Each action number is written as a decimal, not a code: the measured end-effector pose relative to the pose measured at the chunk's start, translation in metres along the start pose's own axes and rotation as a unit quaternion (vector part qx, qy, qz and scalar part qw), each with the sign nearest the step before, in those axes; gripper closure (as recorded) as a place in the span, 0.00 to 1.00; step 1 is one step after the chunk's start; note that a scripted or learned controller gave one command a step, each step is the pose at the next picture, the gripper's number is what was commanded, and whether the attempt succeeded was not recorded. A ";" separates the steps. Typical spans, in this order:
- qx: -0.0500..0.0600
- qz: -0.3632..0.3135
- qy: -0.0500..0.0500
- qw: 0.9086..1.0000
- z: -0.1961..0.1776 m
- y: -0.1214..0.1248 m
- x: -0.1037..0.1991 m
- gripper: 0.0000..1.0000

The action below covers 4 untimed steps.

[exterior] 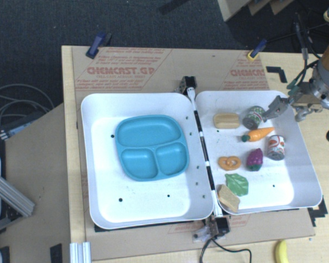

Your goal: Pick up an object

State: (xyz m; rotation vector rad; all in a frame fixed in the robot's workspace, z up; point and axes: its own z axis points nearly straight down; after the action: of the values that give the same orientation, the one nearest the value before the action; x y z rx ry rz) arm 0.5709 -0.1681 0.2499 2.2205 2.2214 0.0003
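Note:
The right bin (304,169) holds several small items. A tan block (226,120) and a greenish can (255,115) lie near its far side. Below them are an orange carrot (259,134) and a red-and-white can (275,147), then an orange pretzel (229,162) and a purple fruit (254,159). A green leafy piece (237,183) and a tan bread slice (228,198) sit near the front. My gripper (278,107) reaches in from the right edge and hangs just right of the greenish can, over the bin's far right part. I see nothing held in it.
The left bin (98,196) carries a blue divided plate (152,147). Clamps (98,44) (256,49) sit at the board's far edge. A yellow object (281,252) lies on the bench in front of the right bin. Cables run at the far right.

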 end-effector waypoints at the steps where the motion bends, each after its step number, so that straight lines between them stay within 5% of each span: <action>1: 0.002 0.000 0.001 1.000 0.083 0.047 -0.001 0.00; 2: 0.002 0.000 0.001 1.000 0.166 0.062 -0.010 0.00; 3: 0.001 0.000 0.000 1.000 0.165 -0.008 0.002 0.00; 4: 0.001 0.000 0.001 1.000 0.166 -0.042 0.037 0.00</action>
State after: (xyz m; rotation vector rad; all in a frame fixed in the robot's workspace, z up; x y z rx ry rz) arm 0.5289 -0.1307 0.0843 2.2223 2.2237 -0.0003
